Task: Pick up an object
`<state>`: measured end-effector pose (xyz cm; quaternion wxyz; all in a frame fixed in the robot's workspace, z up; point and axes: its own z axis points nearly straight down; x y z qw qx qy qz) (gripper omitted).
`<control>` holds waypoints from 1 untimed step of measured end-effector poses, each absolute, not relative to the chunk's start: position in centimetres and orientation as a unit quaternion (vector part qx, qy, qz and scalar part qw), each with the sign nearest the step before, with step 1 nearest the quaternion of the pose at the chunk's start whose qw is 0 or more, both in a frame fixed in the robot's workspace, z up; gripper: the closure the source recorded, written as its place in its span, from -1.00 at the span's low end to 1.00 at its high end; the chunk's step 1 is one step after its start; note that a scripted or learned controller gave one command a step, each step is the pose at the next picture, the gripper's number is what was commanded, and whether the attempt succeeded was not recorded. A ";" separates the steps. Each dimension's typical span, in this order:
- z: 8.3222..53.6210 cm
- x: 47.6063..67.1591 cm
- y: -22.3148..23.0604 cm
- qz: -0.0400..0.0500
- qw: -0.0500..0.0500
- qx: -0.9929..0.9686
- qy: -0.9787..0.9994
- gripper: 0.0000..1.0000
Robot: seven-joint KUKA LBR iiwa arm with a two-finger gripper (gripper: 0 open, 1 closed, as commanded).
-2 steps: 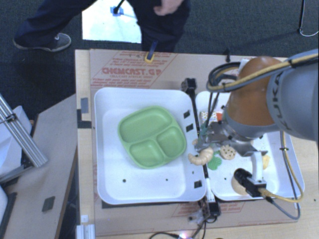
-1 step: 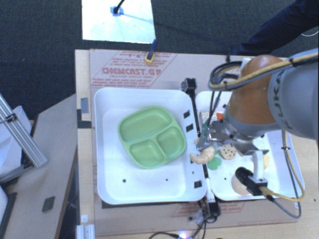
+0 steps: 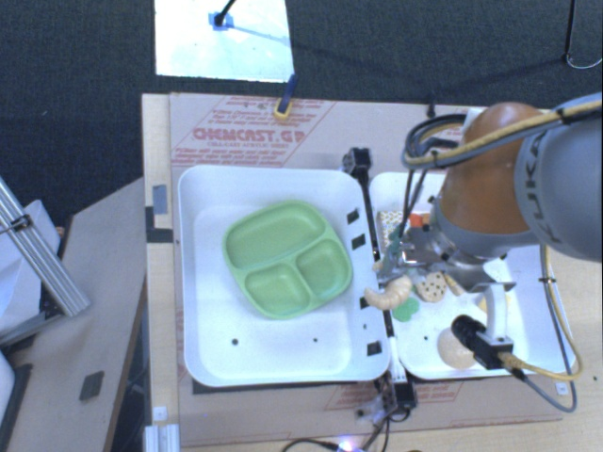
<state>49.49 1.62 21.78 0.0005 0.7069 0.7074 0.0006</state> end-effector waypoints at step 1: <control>23.3 49.4 1.9 0.001 0.001 0.705 0.709 1.00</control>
